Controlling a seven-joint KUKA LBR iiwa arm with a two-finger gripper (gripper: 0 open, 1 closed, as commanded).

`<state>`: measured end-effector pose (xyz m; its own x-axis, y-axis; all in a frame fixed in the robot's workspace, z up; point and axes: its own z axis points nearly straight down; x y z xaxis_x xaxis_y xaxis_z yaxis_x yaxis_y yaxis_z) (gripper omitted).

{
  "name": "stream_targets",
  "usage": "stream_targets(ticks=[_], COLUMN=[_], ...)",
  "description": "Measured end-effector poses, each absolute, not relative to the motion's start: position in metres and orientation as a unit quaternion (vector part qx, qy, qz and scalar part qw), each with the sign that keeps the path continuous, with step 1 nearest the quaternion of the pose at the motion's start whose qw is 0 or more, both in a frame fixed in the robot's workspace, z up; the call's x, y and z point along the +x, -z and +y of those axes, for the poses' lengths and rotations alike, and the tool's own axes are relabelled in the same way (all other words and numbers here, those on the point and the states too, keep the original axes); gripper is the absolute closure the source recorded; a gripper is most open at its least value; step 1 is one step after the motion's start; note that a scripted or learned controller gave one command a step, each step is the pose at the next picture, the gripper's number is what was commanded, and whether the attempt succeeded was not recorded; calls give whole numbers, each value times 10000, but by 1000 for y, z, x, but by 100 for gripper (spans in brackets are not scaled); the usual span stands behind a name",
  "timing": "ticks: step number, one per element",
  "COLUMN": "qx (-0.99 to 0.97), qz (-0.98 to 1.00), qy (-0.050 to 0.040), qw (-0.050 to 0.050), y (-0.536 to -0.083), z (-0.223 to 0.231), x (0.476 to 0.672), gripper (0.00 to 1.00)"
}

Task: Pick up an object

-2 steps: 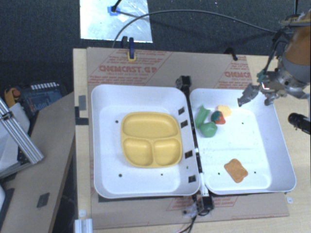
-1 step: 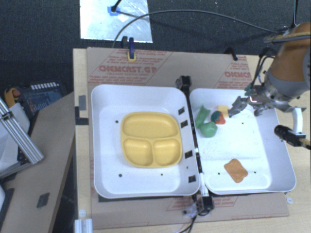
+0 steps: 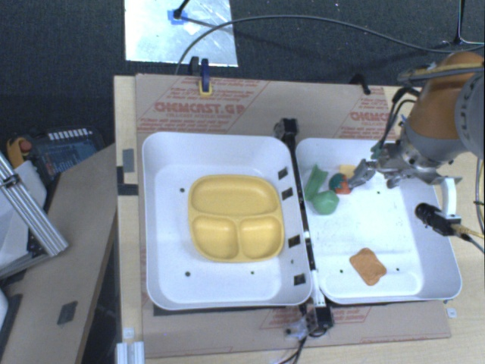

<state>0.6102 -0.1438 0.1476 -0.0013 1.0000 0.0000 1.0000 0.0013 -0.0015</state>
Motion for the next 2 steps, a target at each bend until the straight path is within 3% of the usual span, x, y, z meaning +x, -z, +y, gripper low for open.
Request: stream_targets(ticks=[1, 2], qx=[-7067, -7068], qz=[-7075, -7074], qy=[-5, 11], qw=[8, -16], y=[-106, -119], z=[-142, -143], x=[608, 610], gripper=[0, 100])
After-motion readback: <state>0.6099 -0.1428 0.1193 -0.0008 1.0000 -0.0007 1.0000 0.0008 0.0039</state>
